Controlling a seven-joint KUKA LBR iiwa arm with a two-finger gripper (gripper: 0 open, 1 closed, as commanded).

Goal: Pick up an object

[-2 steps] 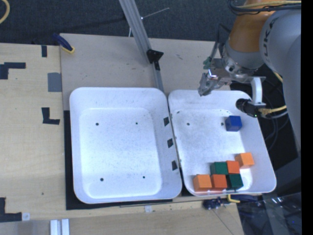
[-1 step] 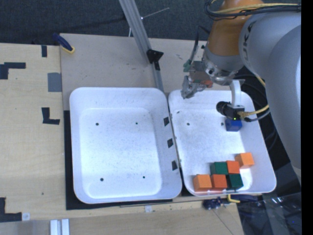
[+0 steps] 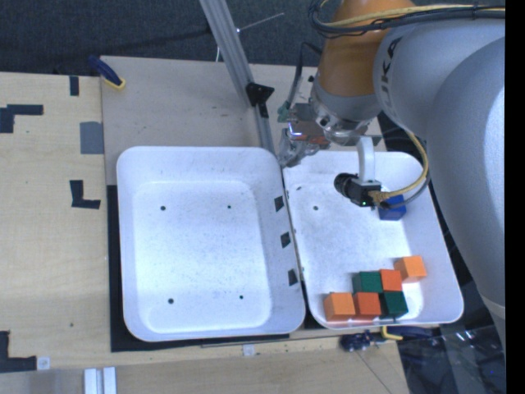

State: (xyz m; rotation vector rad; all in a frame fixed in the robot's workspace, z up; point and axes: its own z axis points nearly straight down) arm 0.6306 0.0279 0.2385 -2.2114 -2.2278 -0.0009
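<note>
Several small blocks lie in the right bin (image 3: pixel 344 236), bunched at its near right corner. Among them are an orange block (image 3: pixel 339 304), a green block (image 3: pixel 369 281) and another orange block (image 3: pixel 410 267) set a little apart. A blue block (image 3: pixel 392 210) lies by the bin's right wall, under the arm's cabling. My gripper (image 3: pixel 293 148) hangs over the far left corner of the right bin, close to the rim shared with the left bin, well away from the blocks. The wrist hides its tip.
The left bin (image 3: pixel 135 220) stands beside the right one, their rims touching. A slanted metal post (image 3: pixel 234 52) rises just behind the gripper. A black cylinder (image 3: pixel 353 189) on the arm's cable hangs over the right bin. The arm's body covers the right side.
</note>
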